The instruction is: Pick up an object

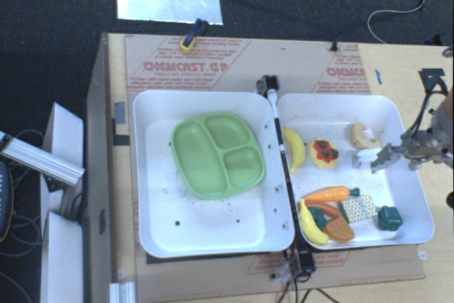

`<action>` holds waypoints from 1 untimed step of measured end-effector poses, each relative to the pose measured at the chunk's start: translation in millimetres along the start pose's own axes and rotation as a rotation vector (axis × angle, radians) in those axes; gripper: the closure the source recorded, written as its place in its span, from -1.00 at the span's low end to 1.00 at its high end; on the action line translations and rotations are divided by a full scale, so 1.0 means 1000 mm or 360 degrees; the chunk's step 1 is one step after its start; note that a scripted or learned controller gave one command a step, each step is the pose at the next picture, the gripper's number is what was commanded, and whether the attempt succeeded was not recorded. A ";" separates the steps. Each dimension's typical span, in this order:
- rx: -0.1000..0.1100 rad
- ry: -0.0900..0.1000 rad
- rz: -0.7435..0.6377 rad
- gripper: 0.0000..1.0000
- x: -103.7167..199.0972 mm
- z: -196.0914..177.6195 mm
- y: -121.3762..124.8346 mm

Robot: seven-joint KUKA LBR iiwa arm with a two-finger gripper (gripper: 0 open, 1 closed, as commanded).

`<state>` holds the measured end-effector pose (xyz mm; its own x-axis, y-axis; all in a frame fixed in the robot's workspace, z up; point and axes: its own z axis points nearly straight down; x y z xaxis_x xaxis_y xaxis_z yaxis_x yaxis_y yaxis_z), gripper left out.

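Here I hover my gripper over the right white plastic bin, nothing between my fingers; whether they are spread or closed, I cannot tell. The pale bread-like toy lies just beside me on the far side, the dark green toy nearer. I judge this the approach: next I must descend squarely over one.

A single fixed camera looked down at a slant from above the bench, far enough back to frame both the left bin and right bin, plus dark floor beyond.
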<state>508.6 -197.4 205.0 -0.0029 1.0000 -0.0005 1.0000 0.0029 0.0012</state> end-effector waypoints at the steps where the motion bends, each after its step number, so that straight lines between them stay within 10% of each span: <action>1: -0.0002 0.0000 0.0000 -1.00 0.032 0.121 0.036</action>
<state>544.7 -165.3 84.5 -0.0032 1.0000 -0.0004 1.0000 0.0032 0.0028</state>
